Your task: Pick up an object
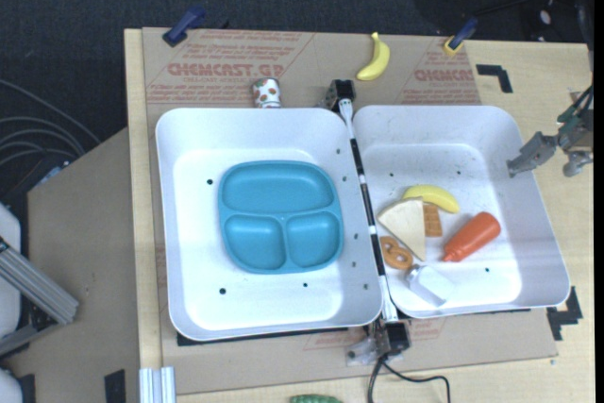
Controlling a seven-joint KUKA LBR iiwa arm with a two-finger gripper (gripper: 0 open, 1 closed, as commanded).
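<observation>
The right bin (491, 132) holds a yellow banana (432, 196), a cream wedge (406, 224), an orange-red carrot-like piece (470, 237), a brown pretzel-like piece (396, 251) and a small pale grey item (427, 283), all clustered in its left half. My gripper (549, 158) hovers over the right rim of that bin, well to the right of and above the cluster. Its two grey fingers are spread open with nothing between them.
A blue divided plate (280, 214) lies in the left bin (189, 203). On the bench behind the bins sit a second banana (375, 59) and a small patterned can (267, 92). Blue clips (183, 26) mark the board's back edge.
</observation>
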